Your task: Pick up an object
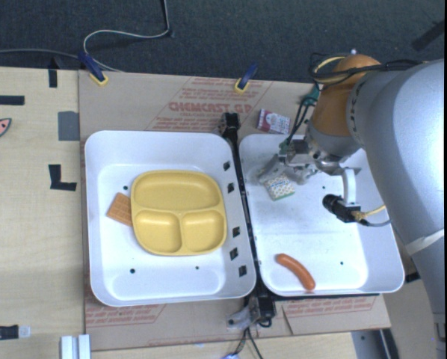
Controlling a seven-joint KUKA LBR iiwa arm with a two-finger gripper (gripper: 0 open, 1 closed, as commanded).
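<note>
Camera view, looking down at a slant on two white bins side by side on a cardboard-covered bench. Left bin: a yellow divided plate lies near the middle, three compartments facing up; a tan ridged piece lies against the plate's left edge, partly tucked under it. Right bin: an orange-red sausage lies near the front wall, slanted, well apart from everything else. A small patterned packet sits in the bin's back-left part, close to the divider between the bins. The arm comes in from the right, orange band above the wrist. The gripper hangs low over the back of the right bin, just above and touching or nearly touching the packet; whether the hand is released or clenched cannot be told, nor whether it grasps the packet. A small red-and-white wrapper lies on the cardboard behind the right bin.
</note>
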